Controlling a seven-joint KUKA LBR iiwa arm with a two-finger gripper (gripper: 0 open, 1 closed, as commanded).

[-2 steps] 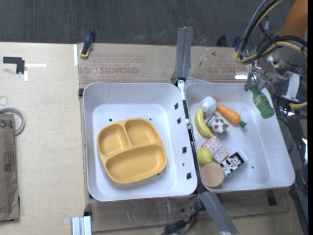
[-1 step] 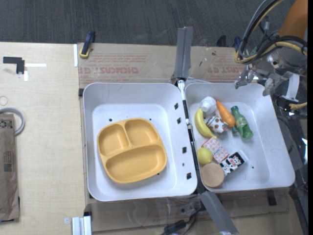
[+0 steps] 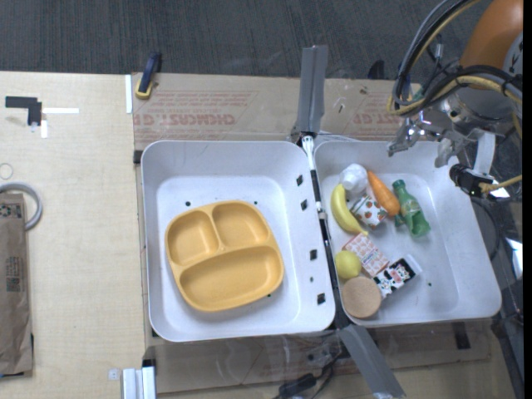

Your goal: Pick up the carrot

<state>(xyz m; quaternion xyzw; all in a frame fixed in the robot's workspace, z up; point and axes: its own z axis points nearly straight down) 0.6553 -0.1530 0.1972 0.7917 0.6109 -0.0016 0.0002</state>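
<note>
Bench (image 3: pixel 75 223) carries two white bins side by side. Left bin (image 3: pixel 166 173) holds a yellow three-compartment plate (image 3: pixel 223 254), nothing on it. Right bin (image 3: pixel 453 281) has all the small stuff, bunched toward its left half. Arm (image 3: pixel 490 32) sits at the upper right, orange band up top, cables looped around it; gripper (image 3: pixel 420 135) hovers over the bin's far rim, well apart from the items. Can't tell whether it is released or clenched, and nothing visible in it. Banana (image 3: pixel 342 209) lies along the bin's left wall. Green bottle (image 3: pixel 411 209) lies on its side, right of the cluster. Carrot (image 3: pixel 382 192) lies diagonal between banana and bottle, just beside a white object (image 3: pixel 354 176) on its upper left, lower end touching a small printed carton (image 3: pixel 371 213). Below that: a red-and-white checked packet (image 3: pixel 366 252), a lemon (image 3: pixel 348 264) to its left, a cow-print carton (image 3: pixel 394 276), and a round tan disc (image 3: pixel 362 298) at the near-left corner.
</note>
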